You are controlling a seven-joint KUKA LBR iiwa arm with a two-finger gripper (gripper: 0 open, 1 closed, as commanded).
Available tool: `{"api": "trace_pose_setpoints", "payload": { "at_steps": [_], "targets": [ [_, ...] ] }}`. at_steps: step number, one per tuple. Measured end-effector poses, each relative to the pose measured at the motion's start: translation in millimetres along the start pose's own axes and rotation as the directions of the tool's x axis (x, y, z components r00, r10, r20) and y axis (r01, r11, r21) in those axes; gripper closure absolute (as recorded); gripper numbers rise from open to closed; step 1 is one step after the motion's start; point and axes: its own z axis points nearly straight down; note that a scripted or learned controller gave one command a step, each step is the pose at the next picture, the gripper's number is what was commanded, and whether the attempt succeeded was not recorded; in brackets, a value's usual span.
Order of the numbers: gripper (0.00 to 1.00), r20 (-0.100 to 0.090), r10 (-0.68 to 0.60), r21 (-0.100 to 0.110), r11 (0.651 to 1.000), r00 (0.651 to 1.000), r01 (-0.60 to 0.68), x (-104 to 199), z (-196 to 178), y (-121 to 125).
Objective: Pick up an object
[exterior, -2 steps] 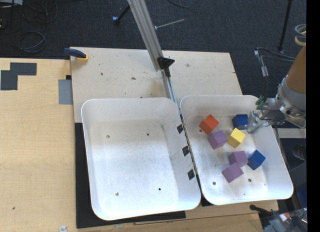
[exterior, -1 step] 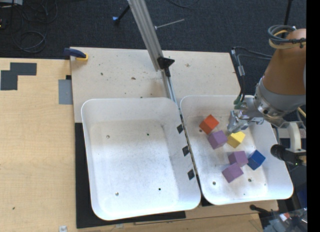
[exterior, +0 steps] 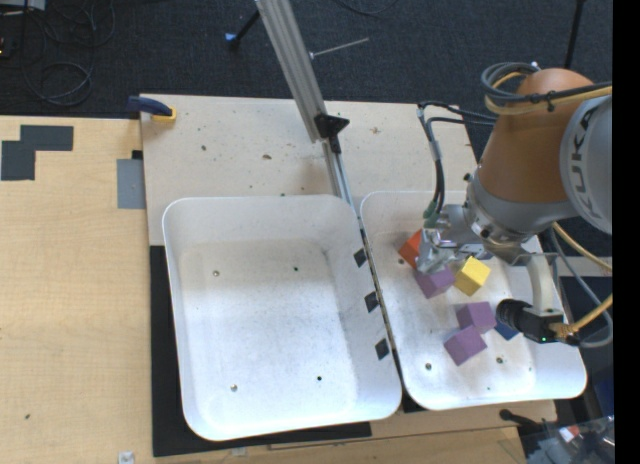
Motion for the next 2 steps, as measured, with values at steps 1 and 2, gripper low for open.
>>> {"api": "trace_pose_setpoints", "payload": {
  "at_steps": [1,2],
  "targets": [
    [1.0,0.001,-0.001,-0.001,1.0,1.0,0.001,50,-8,-6],
    [1.0,0.001,0.0,0.002,1.0,1.0,0.0,98,5,-6]
  ]
}}
